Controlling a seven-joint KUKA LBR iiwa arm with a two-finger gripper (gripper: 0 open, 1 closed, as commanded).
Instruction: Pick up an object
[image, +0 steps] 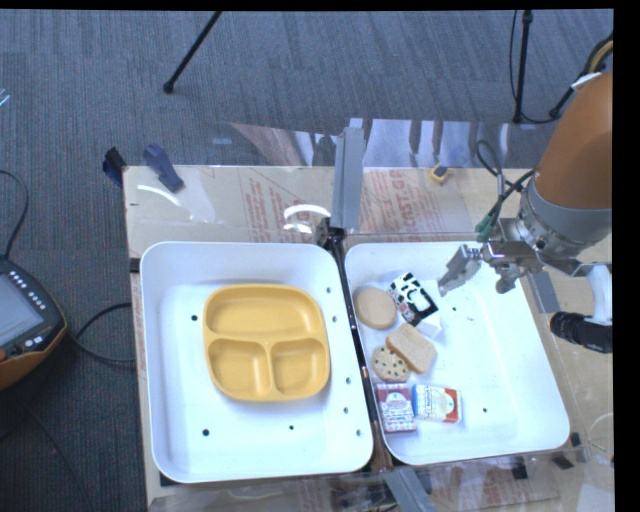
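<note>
The arm (578, 150) enters from the upper right of the frame, its orange band at the top right edge and the grey wrist below it, slanting down and to the left over the right bin (520, 400); the gripper (478, 268) sits at the arm's lower left end, above the upper part of that bin; two grey fingers (455, 270) point down and left with a gap between them, so the tool stands spread apart, and nothing lies between its fingers.

The objects cluster in the left part of the right bin, apart from the gripper; a black and white carton (412, 297) lies nearest to it, just left and below the fingertips; a round tan cookie (376, 308) lies just left of the carton; a slice of bread (412, 347) lies below the carton, with a chocolate chip cookie (389, 365) touching its lower left side; a red and white packet (396, 408) and an orange and white packet (436, 403) lie side by side at the bottom of the cluster.

The left bin (170, 400) holds a yellow divided plate (266, 340), lying flat near the middle, its one long compartment toward the top and two smaller ones toward the bottom; a grey upright post (347, 185) stands at the top of the seam between the bins.
</note>
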